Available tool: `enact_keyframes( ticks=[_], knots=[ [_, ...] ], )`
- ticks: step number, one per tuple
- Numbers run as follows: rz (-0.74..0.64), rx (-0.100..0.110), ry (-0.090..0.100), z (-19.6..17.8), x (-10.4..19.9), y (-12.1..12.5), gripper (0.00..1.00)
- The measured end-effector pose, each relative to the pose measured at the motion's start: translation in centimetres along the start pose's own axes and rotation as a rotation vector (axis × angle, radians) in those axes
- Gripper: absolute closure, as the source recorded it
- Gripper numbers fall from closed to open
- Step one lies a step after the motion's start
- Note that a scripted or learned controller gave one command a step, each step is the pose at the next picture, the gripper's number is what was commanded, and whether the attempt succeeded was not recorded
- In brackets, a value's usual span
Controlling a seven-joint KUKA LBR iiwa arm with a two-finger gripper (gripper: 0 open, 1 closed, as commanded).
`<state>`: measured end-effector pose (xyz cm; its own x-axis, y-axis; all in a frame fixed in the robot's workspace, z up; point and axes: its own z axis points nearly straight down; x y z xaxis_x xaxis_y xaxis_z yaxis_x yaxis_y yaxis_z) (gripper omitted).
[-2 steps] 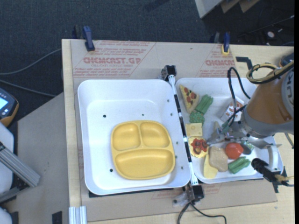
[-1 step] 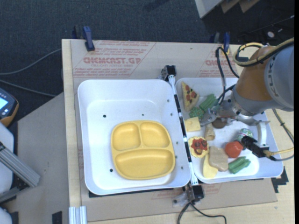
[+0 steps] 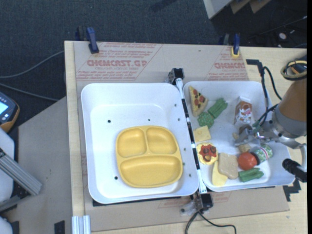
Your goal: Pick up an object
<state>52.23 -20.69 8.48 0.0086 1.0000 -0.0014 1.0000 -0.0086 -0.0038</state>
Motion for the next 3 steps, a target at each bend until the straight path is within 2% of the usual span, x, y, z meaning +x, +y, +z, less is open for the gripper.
enact_keyframes(
  ticks=[1, 2, 3],
  knots=[
    [-0.015, -0.011, 0.000, -0.1, 3.6, 8.2, 0.00],
    [-0.006, 0.002, 0.003, 0.0, 2.5, 2.6, 0.00],
    [-0.008, -0.005, 0.001, -1.0, 2.6, 2.9, 1.00]
  ],
)
